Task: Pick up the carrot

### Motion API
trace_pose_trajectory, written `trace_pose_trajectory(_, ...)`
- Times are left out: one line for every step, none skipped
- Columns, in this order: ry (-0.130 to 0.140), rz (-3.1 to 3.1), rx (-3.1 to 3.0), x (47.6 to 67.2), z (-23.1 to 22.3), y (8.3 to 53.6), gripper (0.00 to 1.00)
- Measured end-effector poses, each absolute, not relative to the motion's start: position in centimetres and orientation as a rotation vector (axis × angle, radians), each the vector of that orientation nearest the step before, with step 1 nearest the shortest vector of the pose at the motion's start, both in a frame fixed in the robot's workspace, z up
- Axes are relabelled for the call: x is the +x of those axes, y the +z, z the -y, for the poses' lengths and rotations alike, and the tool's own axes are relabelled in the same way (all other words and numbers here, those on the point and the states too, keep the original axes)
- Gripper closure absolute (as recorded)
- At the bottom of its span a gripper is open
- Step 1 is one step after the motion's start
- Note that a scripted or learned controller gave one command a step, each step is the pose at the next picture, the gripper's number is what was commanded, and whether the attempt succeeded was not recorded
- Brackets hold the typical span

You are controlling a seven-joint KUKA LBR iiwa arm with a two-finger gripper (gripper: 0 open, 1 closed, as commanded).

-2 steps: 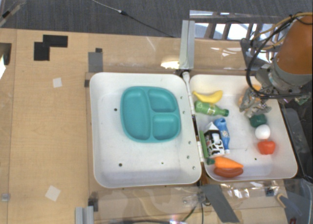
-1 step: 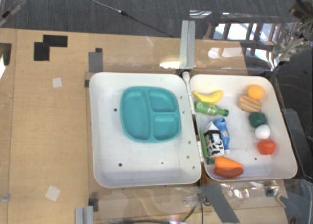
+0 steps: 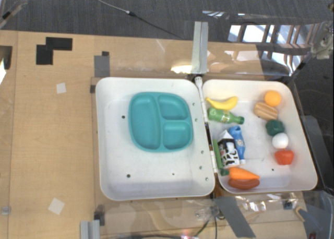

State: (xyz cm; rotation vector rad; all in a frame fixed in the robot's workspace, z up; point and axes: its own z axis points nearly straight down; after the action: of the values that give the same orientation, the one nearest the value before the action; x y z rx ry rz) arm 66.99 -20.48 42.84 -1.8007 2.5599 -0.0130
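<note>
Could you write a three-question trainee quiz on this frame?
1. True or false: the carrot lies in the right bin.
2. What sits in the left bin? A) teal tray B) banana C) bottle
3. Fill in: the banana lies just above the green ____.

Key: 1 true; 2 A, the teal tray; 3 bottle.

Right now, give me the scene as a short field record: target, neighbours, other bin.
target: carrot, lying at the near edge of the right bin
touching target: green stick-shaped item at its left end, looks close or touching
just behind target: milk carton, blue bottle
also in right bin: banana, green bottle, orange
left bin: teal divided plate
</note>
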Motion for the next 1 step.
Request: trace_pose_trajectory(-0.013, -2.177, -2.251, 66.98, 20.42, 46.27, 1.00)
